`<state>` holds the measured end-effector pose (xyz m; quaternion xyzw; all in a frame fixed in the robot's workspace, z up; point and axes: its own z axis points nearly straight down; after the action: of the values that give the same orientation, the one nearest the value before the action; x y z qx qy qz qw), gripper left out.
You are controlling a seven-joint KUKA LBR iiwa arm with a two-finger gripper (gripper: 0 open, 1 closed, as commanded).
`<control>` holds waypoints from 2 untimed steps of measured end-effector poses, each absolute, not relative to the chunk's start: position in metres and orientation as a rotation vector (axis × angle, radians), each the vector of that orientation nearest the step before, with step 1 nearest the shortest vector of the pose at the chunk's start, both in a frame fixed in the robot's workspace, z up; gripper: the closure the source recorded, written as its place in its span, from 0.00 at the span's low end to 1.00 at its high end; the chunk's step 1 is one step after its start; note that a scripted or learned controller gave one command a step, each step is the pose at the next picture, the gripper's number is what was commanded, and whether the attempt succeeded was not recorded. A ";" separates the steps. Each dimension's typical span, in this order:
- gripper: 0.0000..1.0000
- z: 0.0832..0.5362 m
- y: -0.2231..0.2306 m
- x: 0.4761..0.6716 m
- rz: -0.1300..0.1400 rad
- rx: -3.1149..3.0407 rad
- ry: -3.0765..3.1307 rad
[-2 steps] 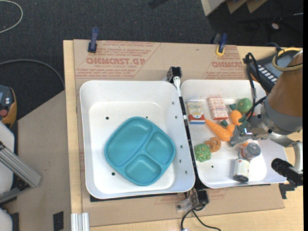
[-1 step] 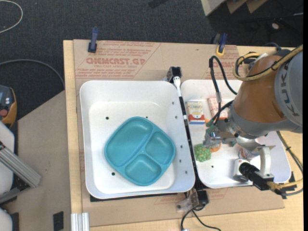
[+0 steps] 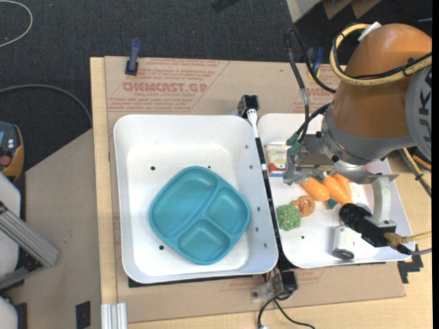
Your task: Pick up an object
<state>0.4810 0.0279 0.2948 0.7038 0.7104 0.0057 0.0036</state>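
The gripper [image 3: 306, 170] hangs low in the right bin [image 3: 312, 252], just above the orange carrots [image 3: 328, 188]; whether the jaws are apart I cannot tell. The toys lie crowded, so the broccoli [image 3: 289, 217] or pretzel [image 3: 302, 205] may be pushed aside.

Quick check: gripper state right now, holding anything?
Gripper: cannot be told; it sits low in the right bin beside the carrot.

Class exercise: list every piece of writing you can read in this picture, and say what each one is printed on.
"CHEMCAST G P": red print on the brown board under the bins; the last letters are uncertain.
Smaller red lines around it: too blurred to read.
Small carton in the right bin: label too small to read.
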 end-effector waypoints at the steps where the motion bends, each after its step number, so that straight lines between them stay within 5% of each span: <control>1: 1.00 0.301 0.068 0.479 0.005 2.214 2.227; 2: 1.00 0.332 0.090 0.480 0.007 2.215 2.224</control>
<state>0.4797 0.0897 0.3325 0.7058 0.7085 0.0021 0.0013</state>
